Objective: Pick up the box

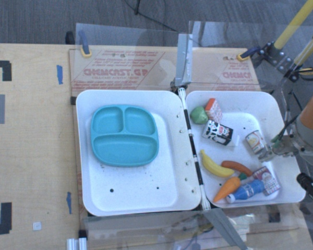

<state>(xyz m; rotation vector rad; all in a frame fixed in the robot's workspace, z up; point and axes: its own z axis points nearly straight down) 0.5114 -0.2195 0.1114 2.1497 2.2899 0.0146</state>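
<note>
Black-and-white carton box (pixel 217 133) lies flat mid right bin (pixel 274 104), by the banana (pixel 214 165). Likely light, crushable; grip across short sides. End effector (pixel 275 147) state: cannot tell.

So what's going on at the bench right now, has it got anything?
The arm reaches in from the right, and its gripper sits low over the right bin, beside a small can. Nothing shows between its fingers. The black-and-white box lies apart from it toward the bin's middle, near a green fruit and an orange-and-white carton. A banana, carrot and blue bottle lie along the near side. The left bin holds a teal divided plate.
</note>
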